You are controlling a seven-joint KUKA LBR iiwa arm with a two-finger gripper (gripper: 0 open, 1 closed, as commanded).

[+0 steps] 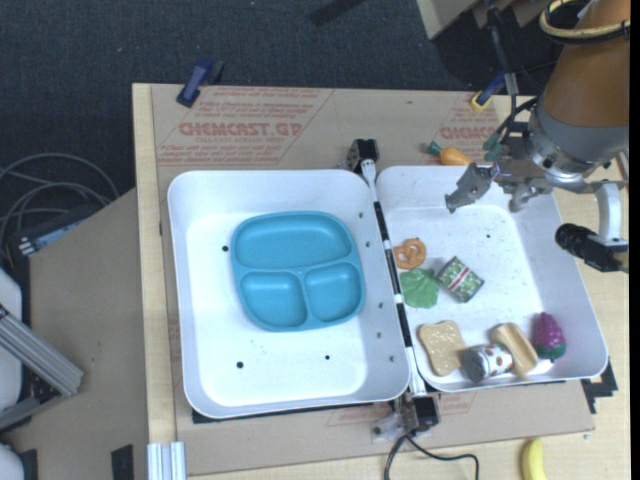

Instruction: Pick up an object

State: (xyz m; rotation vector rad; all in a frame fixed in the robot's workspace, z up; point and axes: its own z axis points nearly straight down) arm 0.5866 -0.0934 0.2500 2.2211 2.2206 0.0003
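My gripper (492, 192) hangs over the far part of the right bin (572, 298), its two fingers spread apart with nothing between them. Below it in that bin lie a pretzel (409, 253), a green leaf-like piece (419, 289), a small green and white can (460, 278), a slice of toast (440, 346), a bread roll (515, 346), a small dark can (477, 364) and a purple bunch of grapes (548, 334). The gripper is well above and behind all of them.
The left bin (200, 318) holds a blue divided plate (297, 268). A small orange carrot-like piece (452, 154) lies on the board behind the right bin. A blue clamp (198, 81) sits at the board's far left, a yellow item (533, 459) at the near edge.
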